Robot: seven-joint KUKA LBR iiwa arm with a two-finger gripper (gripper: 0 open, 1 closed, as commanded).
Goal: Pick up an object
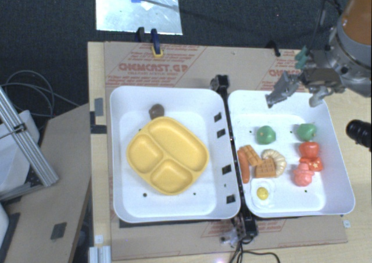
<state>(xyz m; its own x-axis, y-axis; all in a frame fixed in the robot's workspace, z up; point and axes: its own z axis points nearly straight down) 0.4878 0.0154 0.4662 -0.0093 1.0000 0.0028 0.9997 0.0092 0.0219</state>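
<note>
We see the gripper hanging open and empty above the right bin's far edge. Just below it lie two green toys, with the other toy foods farther down.

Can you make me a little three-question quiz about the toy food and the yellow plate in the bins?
1. True or false: the yellow plate lies in the left bin.
2. What lies nearest the front wall of the right bin? A) the fried egg B) the green ball C) the shrimp
3. Fill in: the gripper hangs over the right bin's ____ edge, with nothing between its fingers.

Key: 1 true. 2 A. 3 back.
</note>
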